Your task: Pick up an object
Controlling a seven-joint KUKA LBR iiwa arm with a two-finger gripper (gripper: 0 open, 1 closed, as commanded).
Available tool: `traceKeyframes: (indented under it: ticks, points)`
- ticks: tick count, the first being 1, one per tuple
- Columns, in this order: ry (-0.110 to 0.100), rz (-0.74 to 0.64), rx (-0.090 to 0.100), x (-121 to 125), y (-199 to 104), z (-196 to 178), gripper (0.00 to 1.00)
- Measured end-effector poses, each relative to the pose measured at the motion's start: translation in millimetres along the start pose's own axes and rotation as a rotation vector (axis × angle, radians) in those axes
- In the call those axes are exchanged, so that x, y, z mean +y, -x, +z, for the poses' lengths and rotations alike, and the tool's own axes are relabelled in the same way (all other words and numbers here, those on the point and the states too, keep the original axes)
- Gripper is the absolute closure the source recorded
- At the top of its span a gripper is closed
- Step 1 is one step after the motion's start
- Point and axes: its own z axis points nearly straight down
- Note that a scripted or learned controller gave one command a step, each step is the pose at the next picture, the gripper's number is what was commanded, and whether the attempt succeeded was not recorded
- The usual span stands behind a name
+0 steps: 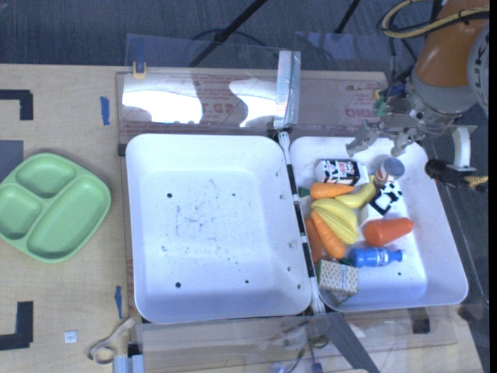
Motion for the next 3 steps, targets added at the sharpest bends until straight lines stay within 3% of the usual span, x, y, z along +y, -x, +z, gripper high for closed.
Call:
traceKeyframes:
  ticks: [1, 2, 3]
  points:
    - [0.02, -0.175, -0.008, -11, 52, 78, 0.0]
    - [0.013, 0.004, 0.004, -39, 88, 106, 0.0]
    - [0.01, 0.005, 0.001, -40, 89, 98, 1.0]
